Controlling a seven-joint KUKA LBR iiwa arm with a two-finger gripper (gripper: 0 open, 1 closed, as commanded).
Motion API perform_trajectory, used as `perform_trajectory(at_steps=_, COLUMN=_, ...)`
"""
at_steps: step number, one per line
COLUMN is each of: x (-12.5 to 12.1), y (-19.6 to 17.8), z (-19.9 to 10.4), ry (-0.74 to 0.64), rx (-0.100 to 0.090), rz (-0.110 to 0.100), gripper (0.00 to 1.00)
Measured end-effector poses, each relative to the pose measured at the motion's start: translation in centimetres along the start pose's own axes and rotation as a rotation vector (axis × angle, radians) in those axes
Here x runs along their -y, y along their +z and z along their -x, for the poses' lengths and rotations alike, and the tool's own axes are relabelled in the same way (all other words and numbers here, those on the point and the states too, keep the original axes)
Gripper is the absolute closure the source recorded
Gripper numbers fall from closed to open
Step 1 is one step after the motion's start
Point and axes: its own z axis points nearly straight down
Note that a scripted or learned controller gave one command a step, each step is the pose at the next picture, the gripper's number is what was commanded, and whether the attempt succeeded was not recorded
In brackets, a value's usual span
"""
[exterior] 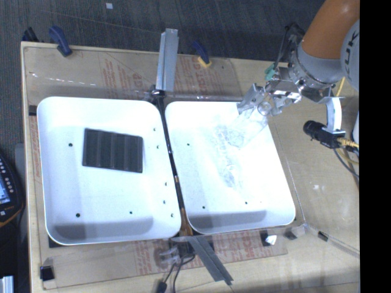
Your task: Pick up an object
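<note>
A dark grey ribbed rectangular pad [113, 150] lies flat in the left bin [55, 121]. A crumpled clear plastic piece [231, 142] stretches across the right bin [201, 212], from its far right corner toward the middle. It is faint against the white floor. My gripper [261, 101] hovers over the far right corner of the right bin, right at the upper end of the clear piece. Whether the clear piece is touched or held there is not visible.
A metal bar [167, 60] stands behind the seam between the bins. Blue clamps [61, 41] hold the back edge of the bench. A black cable fitting [321, 131] sticks out to the right of the right bin.
</note>
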Motion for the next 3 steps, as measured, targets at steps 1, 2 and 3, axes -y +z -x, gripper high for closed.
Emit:
perform_trajectory(at_steps=1, x=-0.3, y=3.0, z=0.4, ry=0.183, rx=-0.002, rz=-0.003, gripper=0.00)
perform_trajectory(at_steps=2, x=1.9, y=-0.6, z=0.0, ry=0.038, rx=0.000, rz=0.004, gripper=0.00)
perform_trajectory(at_steps=3, x=4.5, y=-2.4, z=0.2, ry=0.018, rx=-0.003, rz=-0.001, gripper=0.00)
